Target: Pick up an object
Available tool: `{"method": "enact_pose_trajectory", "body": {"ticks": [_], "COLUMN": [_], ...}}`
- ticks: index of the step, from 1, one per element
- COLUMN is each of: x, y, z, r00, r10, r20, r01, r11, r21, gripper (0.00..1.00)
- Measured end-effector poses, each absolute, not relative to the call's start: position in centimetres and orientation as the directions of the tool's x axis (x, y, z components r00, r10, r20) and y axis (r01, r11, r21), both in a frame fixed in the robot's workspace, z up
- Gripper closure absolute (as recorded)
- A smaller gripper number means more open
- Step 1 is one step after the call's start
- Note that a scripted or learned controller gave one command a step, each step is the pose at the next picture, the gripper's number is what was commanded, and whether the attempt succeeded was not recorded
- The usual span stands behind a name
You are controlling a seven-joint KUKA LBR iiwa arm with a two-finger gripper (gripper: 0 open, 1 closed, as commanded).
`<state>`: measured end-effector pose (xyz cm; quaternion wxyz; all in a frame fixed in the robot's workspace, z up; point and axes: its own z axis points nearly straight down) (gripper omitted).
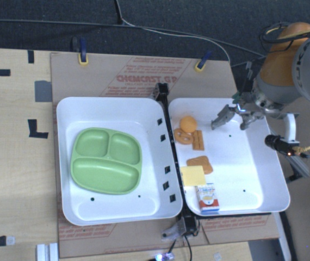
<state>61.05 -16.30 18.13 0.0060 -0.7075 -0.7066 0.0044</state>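
My gripper (pixel 232 122) hangs over the upper right part of the right bin (pixel 253 162), open, its two grey fingers spread with nothing between them. To its left, along the bin's left side, lie an orange ball (pixel 187 124) on a tan ring (pixel 184 137), a brown wafer (pixel 198 140), a toast-coloured piece (pixel 200 164), a yellow cheese square (pixel 193 175) and a small white carton (pixel 208 196) with red and blue print. All of them lie apart from the fingers.
The left bin (pixel 111 110) holds a green divided plate (pixel 106 160). A black divider with clips (pixel 168 145) runs between the bins. Yellow clamps (pixel 83 57) sit at the cardboard's far edge. The arm's orange band (pixel 285 48) is at the upper right.
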Motion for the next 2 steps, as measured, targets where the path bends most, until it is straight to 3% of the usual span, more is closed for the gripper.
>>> {"method": "enact_pose_trajectory", "body": {"ticks": [1, 2], "x": [61.4, 61.5], "y": [-16.3, -16.6], "z": [18.9, 14.4], "r00": [-0.002, -0.001], "r10": [1.000, 1.000], "r20": [0.000, -0.001], "r01": [1.000, 1.000], "r11": [0.002, 0.001], "r21": [-0.002, -0.006], "gripper": [0.00, 0.00]}}
